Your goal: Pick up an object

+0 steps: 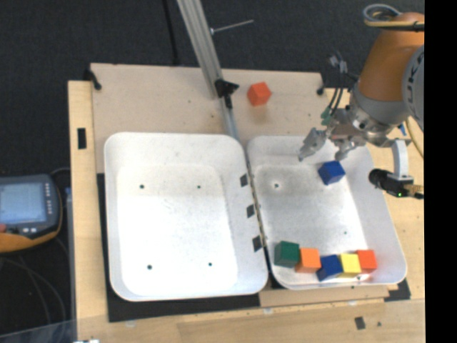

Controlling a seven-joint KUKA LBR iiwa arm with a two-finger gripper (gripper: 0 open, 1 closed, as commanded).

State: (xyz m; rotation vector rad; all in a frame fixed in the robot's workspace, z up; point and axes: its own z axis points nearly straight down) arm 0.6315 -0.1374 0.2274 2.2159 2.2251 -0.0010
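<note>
My gripper (328, 148) hangs over the back of the right bin (300, 206), its two grey fingers (312, 145) spread apart and open. A blue cube (330, 171) lies on the bin floor just in front of the fingertips, not between them. Along the bin's front edge sits a row of cubes: green (287, 253), orange (310, 258), blue (329, 266), yellow (350, 264) and red-orange (366, 259).
The left bin (178, 213) stands beside the right one. An orange cube (259, 93) rests on the bench behind the bins. A slanted metal rail (203, 41) rises at the back. A small screen device (27, 206) sits at the far left.
</note>
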